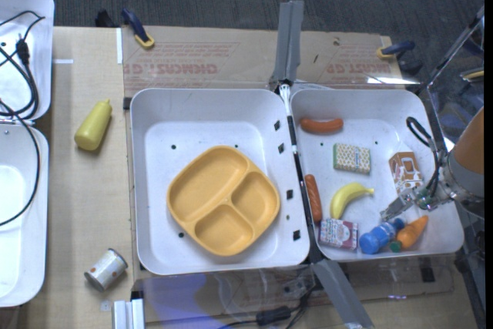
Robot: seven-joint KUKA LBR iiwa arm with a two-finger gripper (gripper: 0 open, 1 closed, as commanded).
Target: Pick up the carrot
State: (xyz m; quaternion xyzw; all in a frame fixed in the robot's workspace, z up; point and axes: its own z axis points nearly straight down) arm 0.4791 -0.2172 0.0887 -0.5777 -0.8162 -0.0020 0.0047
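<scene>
Lying in the right bin (443, 243) near its front right corner, the carrot (410, 233) touches a blue bottle (380, 236). Gripper (412, 200) hovers just above; finger state cannot be told. Judged light, rigid, smooth: grip across the thick orange middle.

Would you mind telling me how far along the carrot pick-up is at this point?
Done: the arm has reached into the right white bin, and its gripper sits low just above the small orange carrot. In hand: nothing visibly; the carrot lies on the bin floor beside the blue bottle. Left: closing on the carrot and lifting it.
</scene>
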